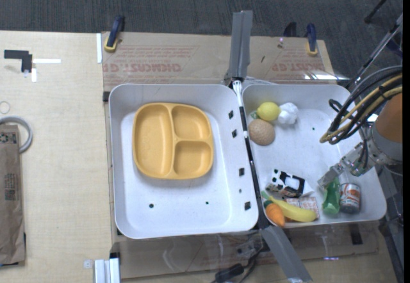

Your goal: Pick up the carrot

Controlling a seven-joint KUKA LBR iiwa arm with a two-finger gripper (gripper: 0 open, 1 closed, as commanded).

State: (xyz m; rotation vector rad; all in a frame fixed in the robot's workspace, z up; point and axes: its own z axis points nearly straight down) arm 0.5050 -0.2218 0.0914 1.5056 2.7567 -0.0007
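Camera view, left to right: the carrot (275, 214) lies in the right bin's (307, 147) near-left corner, tucked against the banana (293, 209). My end effector (334, 176) hovers to its right, above a green bottle (331, 199); its grip state I cannot tell.

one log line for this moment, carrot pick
stage: pre-grasp | end effector: over right bin's right side, above green bottle | carrot: front-left corner of right bin, touching banana, not held

Carrot (275, 214) in right bin (307, 99), front-left corner, beside banana (296, 210).
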